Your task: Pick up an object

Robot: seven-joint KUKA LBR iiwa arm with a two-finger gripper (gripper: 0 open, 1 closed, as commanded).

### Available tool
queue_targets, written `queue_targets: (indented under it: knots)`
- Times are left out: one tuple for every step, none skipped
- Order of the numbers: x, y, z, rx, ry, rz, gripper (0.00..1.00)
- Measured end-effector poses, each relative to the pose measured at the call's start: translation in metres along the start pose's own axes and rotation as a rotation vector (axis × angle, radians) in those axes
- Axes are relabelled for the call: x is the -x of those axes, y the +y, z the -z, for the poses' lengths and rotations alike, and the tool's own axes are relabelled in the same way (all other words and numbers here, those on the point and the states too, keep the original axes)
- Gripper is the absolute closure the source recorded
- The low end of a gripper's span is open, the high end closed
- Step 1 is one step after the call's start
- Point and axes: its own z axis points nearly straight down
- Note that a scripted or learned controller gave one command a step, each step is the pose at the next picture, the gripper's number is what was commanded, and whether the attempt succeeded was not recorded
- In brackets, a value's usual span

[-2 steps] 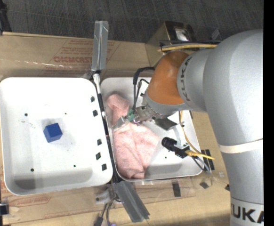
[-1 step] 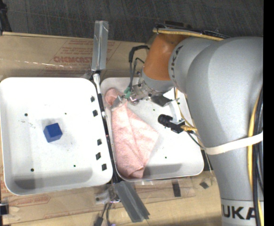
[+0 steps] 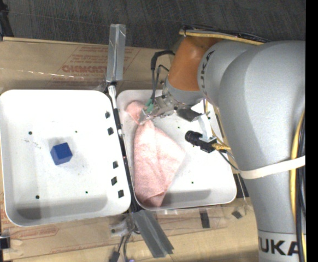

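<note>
A pink cloth (image 3: 154, 162) lies in the right bin (image 3: 213, 192), stretched from the bin's near left corner up toward the far left. Its upper end narrows to a point right under my gripper (image 3: 149, 111), which is at the far left of that bin. The fingers are closed on that gathered upper end, and the cloth looks drawn up there. A small pink fold (image 3: 133, 111) sits just left of the gripper. A blue cube (image 3: 61, 153) rests alone in the left bin (image 3: 17, 201), well away from the gripper.
The grey arm with its orange band (image 3: 185, 64) covers the far right side of the right bin. A black cable connector (image 3: 198, 141) hangs over the bin's middle. A divider with black clips (image 3: 115, 146) separates the two bins. Cardboard lies beneath them.
</note>
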Motion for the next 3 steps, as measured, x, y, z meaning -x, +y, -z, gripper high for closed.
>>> queue_targets:
  knots:
    - [0.0,0.0,0.0,0.0,0.0,0.0,0.0]
    - [0.0,-0.032,-0.011,-0.002,0.001,0.044,0.0]
    - [0.026,0.006,-0.011,0.0,0.0,0.005,0.0]
